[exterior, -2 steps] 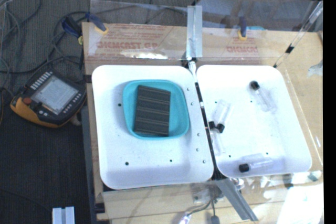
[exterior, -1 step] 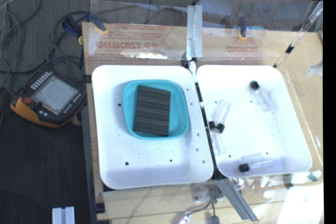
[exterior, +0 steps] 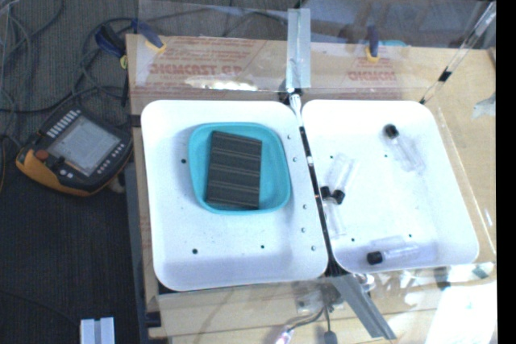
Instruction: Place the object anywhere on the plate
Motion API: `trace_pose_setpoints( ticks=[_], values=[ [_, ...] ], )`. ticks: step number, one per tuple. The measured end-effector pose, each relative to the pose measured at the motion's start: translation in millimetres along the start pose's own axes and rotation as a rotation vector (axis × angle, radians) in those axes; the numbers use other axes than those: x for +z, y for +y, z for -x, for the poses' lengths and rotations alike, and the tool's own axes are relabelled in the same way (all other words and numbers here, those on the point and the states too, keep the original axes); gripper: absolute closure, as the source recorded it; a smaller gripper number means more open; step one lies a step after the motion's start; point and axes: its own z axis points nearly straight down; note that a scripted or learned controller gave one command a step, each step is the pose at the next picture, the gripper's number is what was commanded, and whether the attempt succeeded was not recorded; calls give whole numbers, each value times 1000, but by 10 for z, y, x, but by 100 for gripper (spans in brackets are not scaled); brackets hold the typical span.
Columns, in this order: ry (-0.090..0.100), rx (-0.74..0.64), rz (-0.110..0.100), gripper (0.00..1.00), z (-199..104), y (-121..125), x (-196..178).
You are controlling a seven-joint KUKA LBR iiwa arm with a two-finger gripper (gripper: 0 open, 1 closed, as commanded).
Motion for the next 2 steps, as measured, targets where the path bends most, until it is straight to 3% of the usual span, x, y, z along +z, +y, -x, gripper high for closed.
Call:
trace_pose_setpoints(
  ticks=[2],
  values=[
    [0,0,0,0,0,0,0]
  ],
)
